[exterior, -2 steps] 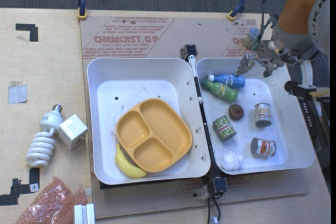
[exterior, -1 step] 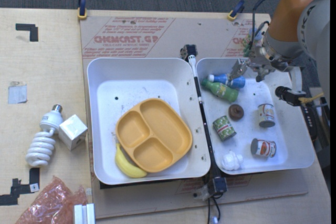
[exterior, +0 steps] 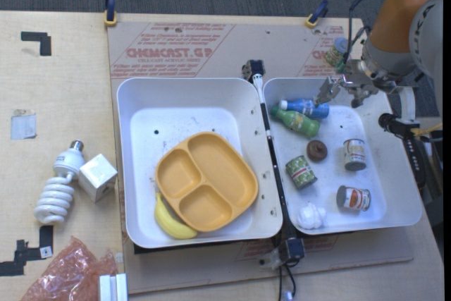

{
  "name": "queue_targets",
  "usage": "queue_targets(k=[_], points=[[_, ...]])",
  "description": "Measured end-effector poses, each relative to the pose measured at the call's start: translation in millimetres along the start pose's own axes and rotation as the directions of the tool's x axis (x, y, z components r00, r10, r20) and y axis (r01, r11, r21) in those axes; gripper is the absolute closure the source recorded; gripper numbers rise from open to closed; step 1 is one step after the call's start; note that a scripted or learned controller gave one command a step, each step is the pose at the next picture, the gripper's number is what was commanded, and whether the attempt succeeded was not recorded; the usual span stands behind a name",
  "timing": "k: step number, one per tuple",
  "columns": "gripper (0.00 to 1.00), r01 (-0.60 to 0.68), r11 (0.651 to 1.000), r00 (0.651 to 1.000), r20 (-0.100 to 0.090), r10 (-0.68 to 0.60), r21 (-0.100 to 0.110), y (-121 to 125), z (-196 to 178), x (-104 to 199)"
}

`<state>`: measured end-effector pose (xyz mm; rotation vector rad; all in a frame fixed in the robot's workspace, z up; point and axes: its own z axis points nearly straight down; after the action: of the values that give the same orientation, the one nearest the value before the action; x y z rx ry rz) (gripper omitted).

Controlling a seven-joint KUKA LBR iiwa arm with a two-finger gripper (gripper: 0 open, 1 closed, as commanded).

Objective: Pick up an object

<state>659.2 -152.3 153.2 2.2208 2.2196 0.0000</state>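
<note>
The right bin (exterior: 394, 218) holds several small items. A blue bottle (exterior: 304, 107) and a green bottle (exterior: 299, 122) lie side by side at its back left. Further forward are a brown chocolate donut (exterior: 317, 149), a green can (exterior: 301, 172), a white-labelled can (exterior: 354, 154), a red-labelled can (exterior: 354, 199) and a crumpled white wad (exterior: 310, 216). My gripper (exterior: 343, 94) hangs over the bin's back edge, just right of the blue bottle. It is open, with nothing between its fingers (exterior: 328, 90).
The left bin (exterior: 134, 123) carries a yellow divided plate (exterior: 206, 181) lying over a banana (exterior: 170, 220). Outside on the bench at the left lie a spiral light bulb (exterior: 59, 183), a white cube (exterior: 98, 177) and a red mesh bag (exterior: 67, 273).
</note>
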Motion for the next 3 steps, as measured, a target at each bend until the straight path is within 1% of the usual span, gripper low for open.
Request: queue_targets(k=[1, 2, 3], points=[[0.0, 0.002, 1.0, 1.0, -0.001, -0.002, 0.001, -0.7, 19.2, 9.9], [1.0, 0.003, 1.0, 1.0, 0.001, -0.003, 0.0, -0.3, 9.0, 9.2], [0.0, 0.003, 1.0, 1.0, 0.001, -0.003, 0.0, -0.3, 9.0, 9.2]])
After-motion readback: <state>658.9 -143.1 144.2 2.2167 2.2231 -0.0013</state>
